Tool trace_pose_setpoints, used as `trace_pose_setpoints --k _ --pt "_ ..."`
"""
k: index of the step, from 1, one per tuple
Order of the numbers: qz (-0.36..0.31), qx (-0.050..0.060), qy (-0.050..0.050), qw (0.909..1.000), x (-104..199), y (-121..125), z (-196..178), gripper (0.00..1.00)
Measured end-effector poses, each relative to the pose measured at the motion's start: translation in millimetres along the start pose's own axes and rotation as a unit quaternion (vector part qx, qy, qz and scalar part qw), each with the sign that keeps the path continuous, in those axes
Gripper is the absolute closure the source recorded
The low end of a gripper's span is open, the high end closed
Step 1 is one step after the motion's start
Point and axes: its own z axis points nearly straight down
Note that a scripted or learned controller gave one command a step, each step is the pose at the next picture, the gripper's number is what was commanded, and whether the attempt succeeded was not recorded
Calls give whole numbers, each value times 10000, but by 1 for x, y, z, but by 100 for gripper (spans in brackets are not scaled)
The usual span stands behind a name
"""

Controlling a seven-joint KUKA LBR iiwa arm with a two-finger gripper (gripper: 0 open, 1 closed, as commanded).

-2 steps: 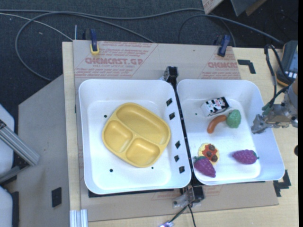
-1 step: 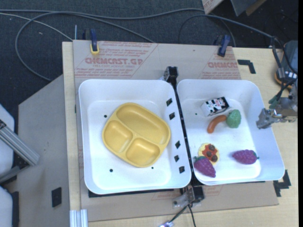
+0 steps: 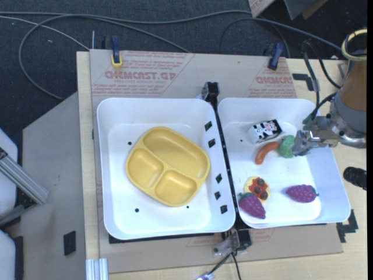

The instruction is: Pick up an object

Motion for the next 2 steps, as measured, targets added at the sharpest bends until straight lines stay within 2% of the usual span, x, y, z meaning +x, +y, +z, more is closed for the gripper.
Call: trace_pose_setpoints --k 2 --pt "1 -2 -4 10000 102 22 6 100"
